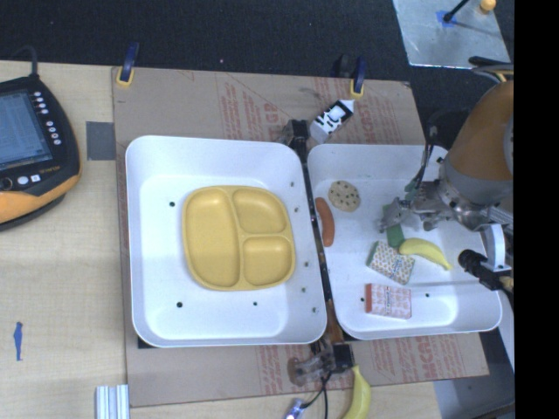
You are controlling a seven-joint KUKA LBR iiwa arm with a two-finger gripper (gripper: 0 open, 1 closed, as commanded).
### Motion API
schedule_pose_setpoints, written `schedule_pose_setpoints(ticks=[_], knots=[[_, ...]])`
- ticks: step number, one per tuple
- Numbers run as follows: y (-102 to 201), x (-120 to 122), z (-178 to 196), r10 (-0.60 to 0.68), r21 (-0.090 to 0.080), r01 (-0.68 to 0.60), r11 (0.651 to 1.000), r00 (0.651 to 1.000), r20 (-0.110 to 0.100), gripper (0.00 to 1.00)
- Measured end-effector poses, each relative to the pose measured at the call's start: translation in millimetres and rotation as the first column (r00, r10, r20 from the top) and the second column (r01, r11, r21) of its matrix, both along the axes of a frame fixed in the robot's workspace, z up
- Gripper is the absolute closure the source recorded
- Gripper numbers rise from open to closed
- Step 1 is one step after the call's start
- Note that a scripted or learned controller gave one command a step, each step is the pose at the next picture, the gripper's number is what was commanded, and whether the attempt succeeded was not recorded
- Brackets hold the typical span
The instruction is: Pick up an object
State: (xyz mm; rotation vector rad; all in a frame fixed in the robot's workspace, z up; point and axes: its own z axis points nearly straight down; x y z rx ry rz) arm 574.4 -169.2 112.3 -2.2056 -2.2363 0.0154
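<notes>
A wooden bench (61, 286) carries brown cardboard (218, 94), which bears two white bins (148, 321), beside a pendant (31, 160).

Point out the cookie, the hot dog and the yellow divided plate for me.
cookie (344, 195), camera view, middle of its speckled top.
hot dog (326, 221), camera view, middle of its length, by the right bin's left wall.
yellow divided plate (238, 236), camera view, ridge where its three compartments meet.

One fixed camera looks down at a slant from above the near side, taking in the whole surface (70, 269) and both bins at middling distance.
</notes>
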Motion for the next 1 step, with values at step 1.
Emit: schedule_pose_setpoints(ticks=[1], knots=[[16.9,-19.2,-20.7,-0.01,0.006,0.01,1.0,1.0,0.003,0.0]])
